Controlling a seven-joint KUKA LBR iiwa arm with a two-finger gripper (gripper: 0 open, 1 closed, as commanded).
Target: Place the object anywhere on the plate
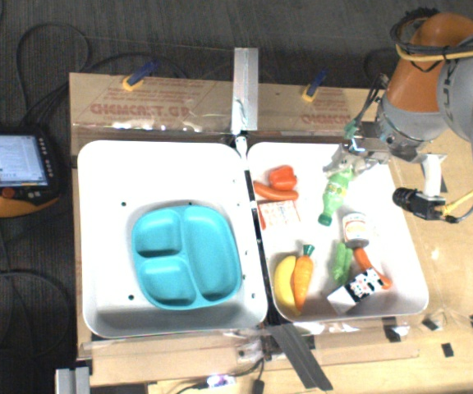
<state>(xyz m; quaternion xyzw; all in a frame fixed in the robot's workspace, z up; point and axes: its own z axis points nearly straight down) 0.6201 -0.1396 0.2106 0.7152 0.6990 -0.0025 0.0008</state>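
Note:
The teal divided plate lies in the left bin. My gripper hangs over the upper part of the right bin, below the orange wrist band. Its fingers close on the upper end of a green bottle, which slants down and to the left with its cap lowest. The bottle is well to the right of the plate, across the divider between the bins.
The right bin also holds a red pepper, a flat carrot piece, a white card, a small jar, a banana, a carrot, a green vegetable and a black-and-white box. A tablet sits far left.

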